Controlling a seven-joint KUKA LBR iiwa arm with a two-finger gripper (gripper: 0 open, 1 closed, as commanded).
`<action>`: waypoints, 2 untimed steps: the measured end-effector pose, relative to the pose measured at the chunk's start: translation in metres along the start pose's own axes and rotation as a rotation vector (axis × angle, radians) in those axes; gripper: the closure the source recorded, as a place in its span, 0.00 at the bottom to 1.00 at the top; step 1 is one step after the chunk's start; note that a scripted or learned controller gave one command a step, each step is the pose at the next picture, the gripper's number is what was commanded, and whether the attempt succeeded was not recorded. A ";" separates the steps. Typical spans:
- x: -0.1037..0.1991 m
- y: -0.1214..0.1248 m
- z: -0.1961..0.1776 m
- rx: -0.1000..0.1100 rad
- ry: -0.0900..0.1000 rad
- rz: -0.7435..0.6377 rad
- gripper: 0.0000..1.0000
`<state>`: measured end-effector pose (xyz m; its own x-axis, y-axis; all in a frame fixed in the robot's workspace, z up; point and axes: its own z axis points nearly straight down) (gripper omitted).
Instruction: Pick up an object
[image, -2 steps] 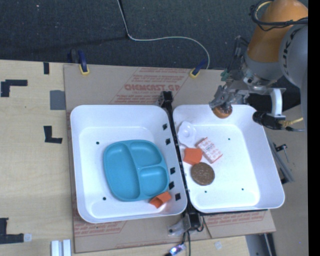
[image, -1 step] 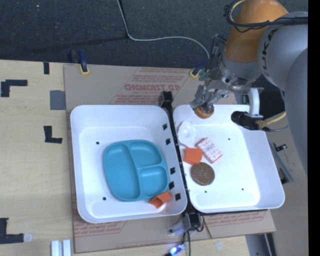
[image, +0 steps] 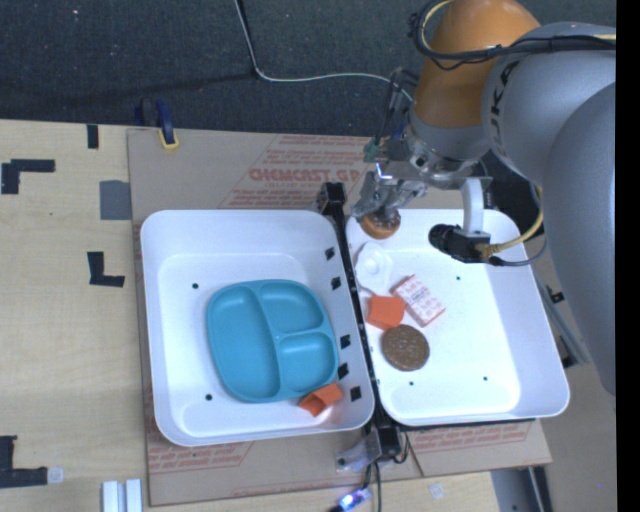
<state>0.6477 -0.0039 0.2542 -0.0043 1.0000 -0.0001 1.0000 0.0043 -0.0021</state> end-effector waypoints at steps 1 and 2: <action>0.044 -0.001 0.006 0.001 0.000 0.000 1.00; 0.093 0.004 0.029 0.001 -0.001 0.001 1.00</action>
